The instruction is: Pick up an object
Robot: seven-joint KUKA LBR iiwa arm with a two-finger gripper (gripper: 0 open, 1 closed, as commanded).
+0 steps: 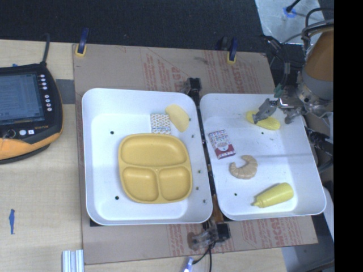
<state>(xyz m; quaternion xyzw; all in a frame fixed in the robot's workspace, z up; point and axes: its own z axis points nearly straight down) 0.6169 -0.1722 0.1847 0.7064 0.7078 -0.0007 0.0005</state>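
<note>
A flat yellow banana-shaped piece [266, 122] is lying in the right white bin [300, 208], at its far end, directly under the gripper [278, 113]. The gripper's metal fingers are standing apart, one tip touching the piece's left end and the other sitting over its right end; nothing is lifted. Nearer than that piece, a small red-and-white packet [221, 143], a tan croissant [244, 167] and a glossy yellow squeeze bottle [274, 195] are resting on the smooth floor. In the left white bin [93, 152], a yellow compartment plate [154, 168] is lying.
</note>
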